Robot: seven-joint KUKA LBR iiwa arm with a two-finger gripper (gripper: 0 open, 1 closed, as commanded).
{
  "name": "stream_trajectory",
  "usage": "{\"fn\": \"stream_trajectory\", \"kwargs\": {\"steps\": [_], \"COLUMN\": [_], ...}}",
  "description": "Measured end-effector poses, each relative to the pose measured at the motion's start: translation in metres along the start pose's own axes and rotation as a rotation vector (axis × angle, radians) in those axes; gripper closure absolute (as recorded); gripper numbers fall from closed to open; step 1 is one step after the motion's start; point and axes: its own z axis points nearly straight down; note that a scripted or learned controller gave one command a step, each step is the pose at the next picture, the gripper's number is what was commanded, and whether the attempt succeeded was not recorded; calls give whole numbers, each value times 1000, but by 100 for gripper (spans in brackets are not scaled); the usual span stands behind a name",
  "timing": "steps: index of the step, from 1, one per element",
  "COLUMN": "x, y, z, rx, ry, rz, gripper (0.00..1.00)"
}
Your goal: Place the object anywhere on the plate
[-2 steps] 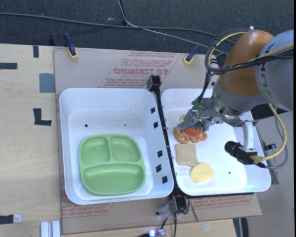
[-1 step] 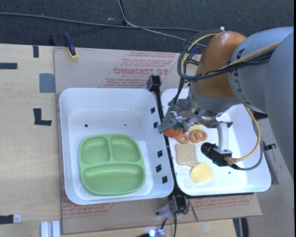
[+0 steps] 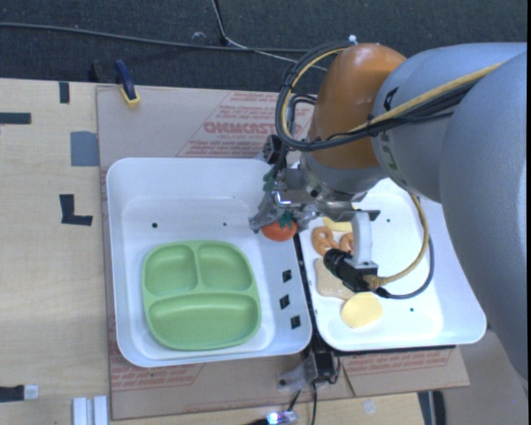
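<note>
my gripper is closed on a small orange-red object, pinched from above so it hangs free. i hold it over the left bin, just beyond the green plate, whose compartments lie open below.

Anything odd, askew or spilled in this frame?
Nothing stands out. The green plate lies flat in the left bin; an orange-red object sits at the gripper near that bin's right wall. Other food pieces lie in the right bin.

Plate in left bin, right bin alongside
</note>
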Motion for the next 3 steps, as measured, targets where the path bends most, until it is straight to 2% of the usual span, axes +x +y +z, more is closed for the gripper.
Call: {"fn": "stream_trajectory", "kwargs": {"steps": [2,3], "x": [107,104], "y": [10,10], "z": [11,11], "rx": [1,1], "ry": [-1,-3], "rz": [1,5], "gripper": [100,0]}}
